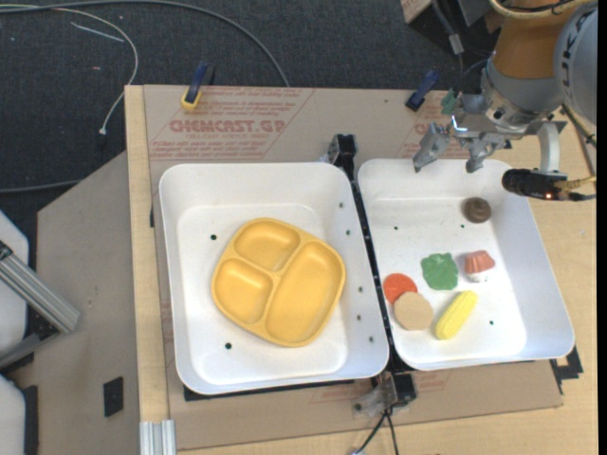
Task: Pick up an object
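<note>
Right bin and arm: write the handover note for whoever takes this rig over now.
Pincer: open, nothing between its fingers, above the far edge of the right bin.
In that bin: brown round piece, green piece, red-and-white piece, orange disc, tan disc, yellow corn.
Left bin: yellow divided tray.
Done: nothing picked.
Left: descend, grasp one item, lift.

This is a robotics lab setup, no kitchen at all: the table (285, 112) is topped with a printed cardboard sheet held by blue clamps (196, 83), standing on dark carpet where loose cables (190, 12) trail across the floor. Two white bins (180, 197) sit side by side on it, one with a yellow divided plate (278, 281), the other with plastic toy food (439, 287), while a grey and orange industrial arm (536, 45) reaches in from the right
</note>
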{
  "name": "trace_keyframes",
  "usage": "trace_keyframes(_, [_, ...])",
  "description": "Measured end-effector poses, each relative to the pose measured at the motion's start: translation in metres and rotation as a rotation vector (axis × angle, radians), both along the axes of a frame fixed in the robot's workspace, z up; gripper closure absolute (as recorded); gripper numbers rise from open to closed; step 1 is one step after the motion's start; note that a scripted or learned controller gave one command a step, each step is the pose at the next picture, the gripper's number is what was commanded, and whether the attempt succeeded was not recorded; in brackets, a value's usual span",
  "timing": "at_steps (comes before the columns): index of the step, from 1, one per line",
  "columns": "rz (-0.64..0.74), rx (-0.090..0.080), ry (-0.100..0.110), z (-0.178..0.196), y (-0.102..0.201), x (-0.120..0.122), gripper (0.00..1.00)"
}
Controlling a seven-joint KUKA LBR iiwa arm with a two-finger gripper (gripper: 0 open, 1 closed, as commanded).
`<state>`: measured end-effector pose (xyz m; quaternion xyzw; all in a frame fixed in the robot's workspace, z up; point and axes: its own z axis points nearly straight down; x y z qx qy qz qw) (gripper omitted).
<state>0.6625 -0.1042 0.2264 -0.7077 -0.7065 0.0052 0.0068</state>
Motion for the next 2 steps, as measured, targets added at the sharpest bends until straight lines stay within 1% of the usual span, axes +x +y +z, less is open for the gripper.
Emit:
trace_keyframes(1, [0.002, -0.001, -0.015, 0.010, 0.000, 0.002, 0.00])
trace_keyframes(2, [0.001, -0.001, -0.010, -0.040, 0.006, -0.006, 0.00])
